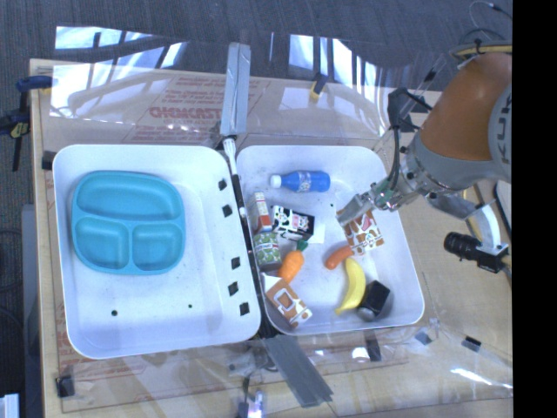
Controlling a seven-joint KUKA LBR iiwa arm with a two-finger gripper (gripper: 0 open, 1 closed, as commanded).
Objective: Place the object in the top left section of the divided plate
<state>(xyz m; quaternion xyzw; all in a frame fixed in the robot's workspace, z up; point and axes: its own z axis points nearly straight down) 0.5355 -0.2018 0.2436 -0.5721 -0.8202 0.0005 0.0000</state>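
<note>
left bin [130,320]: holds blue divided plate [128,221] in its upper left part, all three sections bare
right bin [405,259]: cluttered; blue-capped bottle [301,181] lying near top, small red-capped bottle [261,209] by the left wall, black-white cow-print carton [292,222] centre, green-label jar [268,247], carrot [291,265], patterned carton [288,300] at lower left, orange piece [338,256], banana [352,286], black block [375,300] at lower right
gripper [364,209]: over right side of right bin, just above brown-white carton [365,232]; fingers too blurred, cannot tell how far open or whether it grips the carton
arm [461,120]: enters from frame right, orange band upper right
task object: cannot tell which; every item sits in right bin
between bins: raised walls with black clips [233,233]
</note>
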